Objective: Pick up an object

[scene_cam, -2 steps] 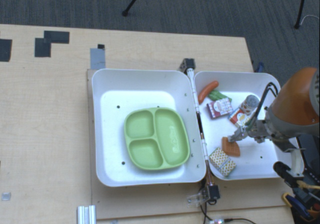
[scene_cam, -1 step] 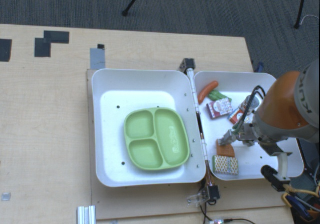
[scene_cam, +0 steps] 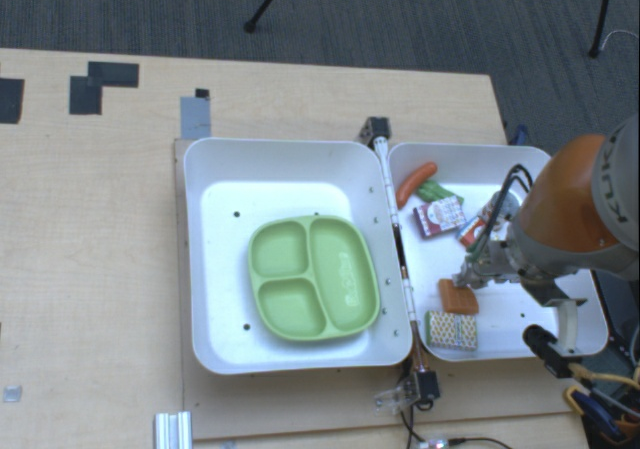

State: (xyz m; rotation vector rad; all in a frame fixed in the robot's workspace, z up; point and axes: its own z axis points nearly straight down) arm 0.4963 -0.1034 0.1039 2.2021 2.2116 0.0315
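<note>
The gripper (scene_cam: 470, 275) hangs low in the right bin (scene_cam: 520, 337), its tip just over an orange block (scene_cam: 459, 299); whether its fingers are spread or closed, I cannot tell. Nearby lie a green-patterned packet (scene_cam: 452, 331), a dark red pouch (scene_cam: 438, 217) and a carrot (scene_cam: 416, 182). The left bin (scene_cam: 215, 237) holds a green divided plate (scene_cam: 313, 278).

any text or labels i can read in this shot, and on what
None can be read.
Dark red packet in the right bin: has a pale label patch, print too blurred to read.
Patterned green and white box near that bin's front edge: markings too small to read.
Green divided plate in the left bin: plain, no text.
</note>
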